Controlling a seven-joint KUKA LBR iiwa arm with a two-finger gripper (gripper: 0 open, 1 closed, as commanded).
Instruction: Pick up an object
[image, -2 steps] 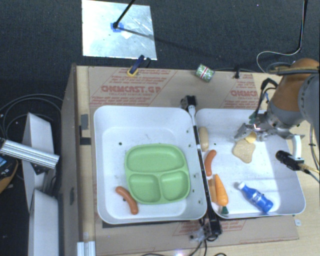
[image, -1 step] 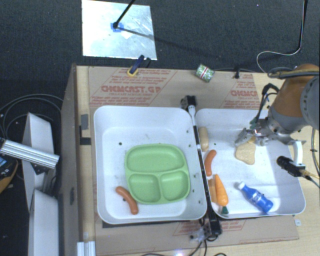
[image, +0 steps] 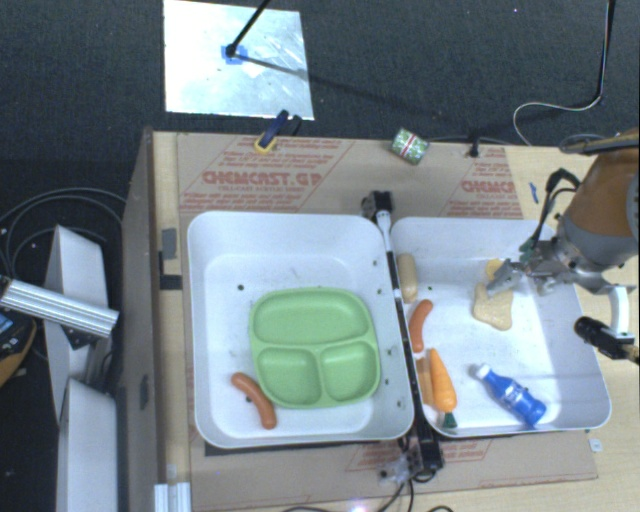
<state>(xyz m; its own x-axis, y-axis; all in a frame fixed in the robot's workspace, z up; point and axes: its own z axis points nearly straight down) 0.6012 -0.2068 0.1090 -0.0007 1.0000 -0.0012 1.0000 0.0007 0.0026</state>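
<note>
Beige bread slice lies flat just below the gripper in the right bin; I can't tell how wide the gripper is set, and a shallow pinch may skid off its thin edge

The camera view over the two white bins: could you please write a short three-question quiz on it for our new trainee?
1. True or false: the green three-compartment plastic tray lies in the right white bin.
2. Multiple choice: which thing lies nearest the two-finger gripper? A) the blue plastic bottle with a white cap B) the pale beige bread-like piece C) the orange sausage beside the tray
3. Fill in: the orange carrot with a green end lies in the ___ bin.

Key: 1 false, it lies in the left white bin. 2 B. 3 right.
</note>
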